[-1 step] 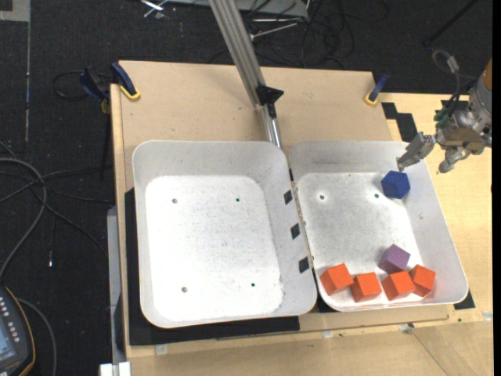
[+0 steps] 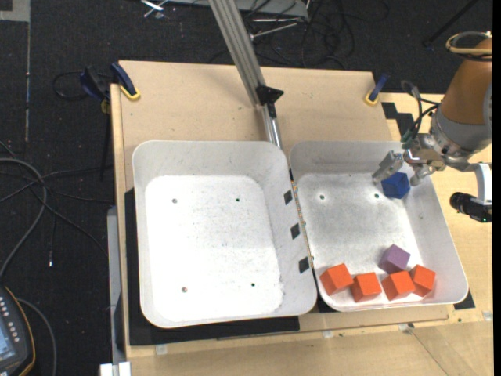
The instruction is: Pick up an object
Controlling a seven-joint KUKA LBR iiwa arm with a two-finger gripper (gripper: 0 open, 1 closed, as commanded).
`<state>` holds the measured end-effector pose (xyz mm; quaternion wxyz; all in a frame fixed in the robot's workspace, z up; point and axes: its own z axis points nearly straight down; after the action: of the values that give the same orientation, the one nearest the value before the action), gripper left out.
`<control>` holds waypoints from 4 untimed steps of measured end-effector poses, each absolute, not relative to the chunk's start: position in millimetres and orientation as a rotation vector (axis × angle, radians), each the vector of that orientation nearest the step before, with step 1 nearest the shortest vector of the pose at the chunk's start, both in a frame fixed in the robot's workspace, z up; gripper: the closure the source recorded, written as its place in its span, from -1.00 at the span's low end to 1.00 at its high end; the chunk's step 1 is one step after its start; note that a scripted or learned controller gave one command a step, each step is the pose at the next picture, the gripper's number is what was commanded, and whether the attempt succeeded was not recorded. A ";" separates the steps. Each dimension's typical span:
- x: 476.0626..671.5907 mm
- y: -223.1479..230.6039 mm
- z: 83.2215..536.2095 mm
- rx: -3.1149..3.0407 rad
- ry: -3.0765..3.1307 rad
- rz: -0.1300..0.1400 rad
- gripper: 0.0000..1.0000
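Counting up the right bin first: four orange blocks and one purple block huddle at its near edge, and one blue block sits up at the far side. The orange ones run in a loose row: the first orange block, the second orange block, the third orange block and the fourth orange block, with the purple one just behind the third. And there is the gripper, reaching in from the right, its fingers spread apart with the blue block right below and between them, not clamped. The left bin lies alongside, two bins in all, on the wooden bench. Two blue-and-yellow clamps grip the bench's far edge. No readable writing anywhere.
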<state>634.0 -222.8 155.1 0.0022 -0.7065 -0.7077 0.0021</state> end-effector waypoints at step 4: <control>646.1 -210.1 95.4 -2.222 -2.220 0.003 -1.00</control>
<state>646.1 -210.1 95.4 0.0003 -0.7076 -0.7067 0.0009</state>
